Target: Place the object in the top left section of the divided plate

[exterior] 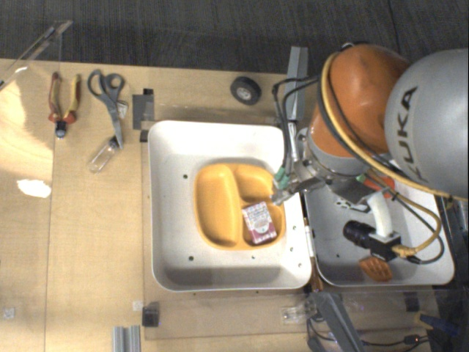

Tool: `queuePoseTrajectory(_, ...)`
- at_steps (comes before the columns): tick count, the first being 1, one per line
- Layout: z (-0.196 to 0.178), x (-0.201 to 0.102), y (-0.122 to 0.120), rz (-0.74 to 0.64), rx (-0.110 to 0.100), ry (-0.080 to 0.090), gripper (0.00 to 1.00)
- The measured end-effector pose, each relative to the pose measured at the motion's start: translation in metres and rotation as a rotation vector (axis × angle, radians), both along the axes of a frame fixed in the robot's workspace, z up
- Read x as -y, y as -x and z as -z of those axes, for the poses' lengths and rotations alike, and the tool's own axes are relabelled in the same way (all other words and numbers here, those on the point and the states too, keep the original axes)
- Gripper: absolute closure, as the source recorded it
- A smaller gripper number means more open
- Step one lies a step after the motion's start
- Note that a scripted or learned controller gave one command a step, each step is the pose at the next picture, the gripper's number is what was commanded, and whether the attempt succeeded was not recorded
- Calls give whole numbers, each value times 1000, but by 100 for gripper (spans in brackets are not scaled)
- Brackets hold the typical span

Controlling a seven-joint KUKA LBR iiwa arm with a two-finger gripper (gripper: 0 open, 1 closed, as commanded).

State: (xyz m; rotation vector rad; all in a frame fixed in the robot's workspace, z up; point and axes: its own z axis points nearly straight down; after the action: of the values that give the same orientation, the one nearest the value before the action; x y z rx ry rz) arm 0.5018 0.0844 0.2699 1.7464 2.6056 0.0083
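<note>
The big grey and orange arm (388, 116) fills the upper right of the frame, hanging over the right bin (432, 270). Its pincer (281, 185) sits at the yellow divided plate's (216, 204) right rim in the left bin (176, 196); how wide it stands, I cannot tell. A small maroon packet (259, 223) lies in the plate's lower right section. Scissors (110, 97) and pliers (62, 103) rest on the desk (80, 255), upper left.

You see arm (410, 116): large grey rounded housing, dark "KUKA" lettering on shell. Glossy orange band (352, 97) bulges above wrist. Yellow and black cables (344, 141) loop around orange section; more yellow cable trails lower right. Wrist metallic grey. Gripper (281, 184) small, greenish fingertips. Black cylindrical fitting (359, 233) below wrist.
</note>
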Motion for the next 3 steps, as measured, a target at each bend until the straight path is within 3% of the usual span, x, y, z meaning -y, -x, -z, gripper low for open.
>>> queuePoseTrajectory(2, 1, 0, 13, 5, -1, 0, 100)
queuePoseTrajectory(3, 86, 20, 14, 49, -4, 1, 100)
